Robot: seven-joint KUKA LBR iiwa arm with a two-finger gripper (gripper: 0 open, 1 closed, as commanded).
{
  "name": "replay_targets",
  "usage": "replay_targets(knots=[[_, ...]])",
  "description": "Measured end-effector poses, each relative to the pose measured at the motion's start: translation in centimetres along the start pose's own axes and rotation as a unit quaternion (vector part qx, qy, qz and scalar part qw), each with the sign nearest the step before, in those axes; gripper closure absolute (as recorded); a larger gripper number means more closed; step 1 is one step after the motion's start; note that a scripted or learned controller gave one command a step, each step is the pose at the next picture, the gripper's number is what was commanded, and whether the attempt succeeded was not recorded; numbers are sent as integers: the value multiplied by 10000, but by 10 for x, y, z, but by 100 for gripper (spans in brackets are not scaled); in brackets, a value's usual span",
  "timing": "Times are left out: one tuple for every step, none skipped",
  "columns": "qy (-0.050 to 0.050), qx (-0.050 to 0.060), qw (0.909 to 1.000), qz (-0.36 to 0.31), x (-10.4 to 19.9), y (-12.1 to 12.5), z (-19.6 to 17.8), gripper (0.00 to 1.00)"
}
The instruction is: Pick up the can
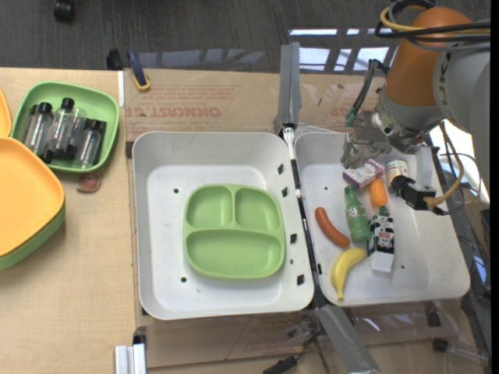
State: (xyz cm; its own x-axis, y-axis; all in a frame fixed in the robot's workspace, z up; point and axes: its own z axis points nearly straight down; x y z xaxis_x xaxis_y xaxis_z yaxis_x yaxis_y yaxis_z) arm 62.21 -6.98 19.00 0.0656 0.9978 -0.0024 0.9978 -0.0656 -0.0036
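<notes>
Banana [345, 269] lies nearest; pale labelled can [397, 167] beside tool [360, 156], whose grip I cannot tell.

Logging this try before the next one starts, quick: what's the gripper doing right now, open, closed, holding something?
Gripper: cannot be told; it sits low over the right bin, above the purple box.

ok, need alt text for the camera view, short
A grey arm with an orange band hangs its gripper over the back of the right bin, above a cluster of a purple box, carrot, green bottle, sausage, banana and carton. The left bin holds a green divided plate.
</notes>
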Motion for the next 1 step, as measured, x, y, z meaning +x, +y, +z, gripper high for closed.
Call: replay_targets(knots=[[6,0,9998,187,33,-35,-1,100]])
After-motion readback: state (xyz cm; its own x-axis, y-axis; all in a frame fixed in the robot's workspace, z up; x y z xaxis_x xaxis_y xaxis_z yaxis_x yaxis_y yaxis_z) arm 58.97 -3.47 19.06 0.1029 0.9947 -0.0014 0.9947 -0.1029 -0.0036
